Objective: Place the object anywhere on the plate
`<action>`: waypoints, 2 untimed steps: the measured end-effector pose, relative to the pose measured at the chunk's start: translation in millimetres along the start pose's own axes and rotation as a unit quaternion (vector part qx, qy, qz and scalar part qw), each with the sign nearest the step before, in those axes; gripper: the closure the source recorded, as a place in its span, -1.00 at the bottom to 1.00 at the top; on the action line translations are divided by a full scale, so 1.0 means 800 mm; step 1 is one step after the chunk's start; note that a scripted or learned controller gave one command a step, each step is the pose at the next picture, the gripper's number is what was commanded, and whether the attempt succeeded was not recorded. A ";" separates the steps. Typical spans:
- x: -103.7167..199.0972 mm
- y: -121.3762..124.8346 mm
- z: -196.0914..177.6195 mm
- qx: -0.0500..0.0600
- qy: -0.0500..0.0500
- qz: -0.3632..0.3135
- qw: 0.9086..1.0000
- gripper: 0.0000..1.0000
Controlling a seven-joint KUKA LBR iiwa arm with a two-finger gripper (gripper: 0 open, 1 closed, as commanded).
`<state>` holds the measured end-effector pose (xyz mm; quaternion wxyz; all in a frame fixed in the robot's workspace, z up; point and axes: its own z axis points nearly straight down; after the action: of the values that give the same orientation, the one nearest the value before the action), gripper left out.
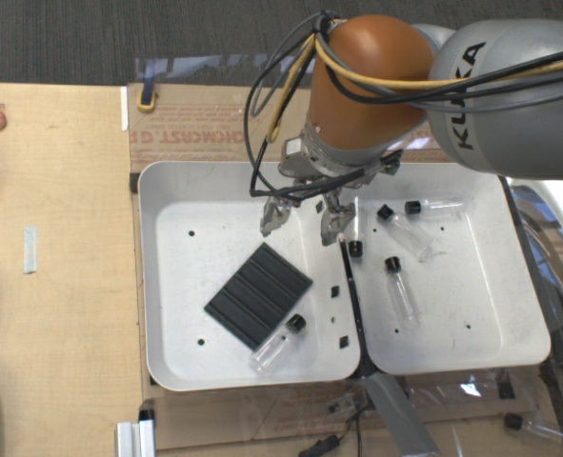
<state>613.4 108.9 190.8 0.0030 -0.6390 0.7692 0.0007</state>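
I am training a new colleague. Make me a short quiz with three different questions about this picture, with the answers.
1. True or false: the black ridged plate lies in the right bin.
2. What does the gripper hold? A) a vial B) the plate C) nothing
3. Fill in: the vial in the left bin lies at the plate's ____ corner, toward the camera.

Key: 1 false, it lies in the left bin. 2 C, the open fingers hang above the left bin's far side. 3 near.
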 end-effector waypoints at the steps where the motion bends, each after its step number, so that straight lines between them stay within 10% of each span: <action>1: -0.035 -0.053 -0.071 0.001 0.000 0.251 0.968 -1.00; 2: -0.083 -0.043 -0.022 0.000 0.001 0.158 0.987 -1.00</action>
<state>659.7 168.1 209.2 0.0018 -0.5092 0.8606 0.0007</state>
